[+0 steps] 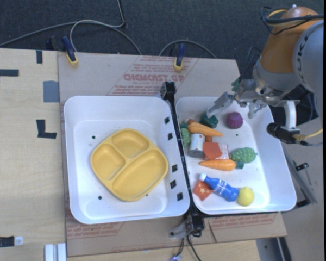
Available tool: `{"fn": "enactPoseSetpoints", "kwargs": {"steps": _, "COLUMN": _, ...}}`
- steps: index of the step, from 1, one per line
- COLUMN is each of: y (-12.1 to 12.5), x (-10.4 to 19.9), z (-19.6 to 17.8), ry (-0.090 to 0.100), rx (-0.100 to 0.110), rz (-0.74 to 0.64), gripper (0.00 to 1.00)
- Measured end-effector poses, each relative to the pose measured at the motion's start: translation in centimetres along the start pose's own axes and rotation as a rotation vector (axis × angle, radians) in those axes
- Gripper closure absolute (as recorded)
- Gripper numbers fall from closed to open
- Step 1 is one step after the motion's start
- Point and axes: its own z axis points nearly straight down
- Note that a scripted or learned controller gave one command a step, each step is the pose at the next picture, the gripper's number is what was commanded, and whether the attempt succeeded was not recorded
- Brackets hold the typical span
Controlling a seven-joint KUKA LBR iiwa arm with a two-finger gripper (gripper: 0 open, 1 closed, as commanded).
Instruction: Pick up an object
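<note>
The left bin (76,145) holds one item: a yellow divided plate (129,163) lying flat near its middle, three compartments facing up. A row of black clips (174,152) runs along the seam where the two bins meet.

The right bin (277,189) carries the loose objects. Near its left wall sits a small green piece (185,136), with a grey block (196,145) just beside it. An orange carrot (204,129) lies slanted above the grey block, and a red square block (212,149) touches the block's right side. A second carrot (218,165) lies almost level below the red block, its tip close to a green bumpy vegetable (243,155). Toward the front, a blue bottle (223,188) with a white cap lies on its side over a red scrap (201,191), and a yellow lemon (245,196) rests at the bottle's right end. A purple round object (234,119) sits alone near the back of the bin.

The gripper (234,106) hangs over the back of the right bin, its two fingers splayed apart, one (218,105) reaching left of the purple object and the other (256,109) to its right. Nothing is between them. The purple object lies just below the spread fingers; contact cannot be judged.
</note>
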Motion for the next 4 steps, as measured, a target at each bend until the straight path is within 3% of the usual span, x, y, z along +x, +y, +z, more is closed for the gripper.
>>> {"fn": "enactPoseSetpoints", "kwargs": {"steps": 1, "y": 1.1, "x": 3.4, "z": 8.9, "ry": 0.001, "rx": 0.003, "rz": 0.0, "gripper": 0.0}}
{"fn": "enactPoseSetpoints", "kwargs": {"steps": 2, "y": -1.4, "x": 2.9, "z": 12.3, "ry": -0.002, "rx": -0.002, "rz": 0.001, "gripper": 0.0}}
{"fn": "enactPoseSetpoints", "kwargs": {"steps": 3, "y": 0.7, "x": 3.5, "z": 12.3, "ry": -0.003, "rx": -0.002, "rz": 0.002, "gripper": 0.0}}
{"fn": "enactPoseSetpoints", "kwargs": {"steps": 4, "y": 0.9, "x": 3.6, "z": 11.0, "ry": -0.002, "rx": -0.006, "rz": 0.0, "gripper": 1.0}}
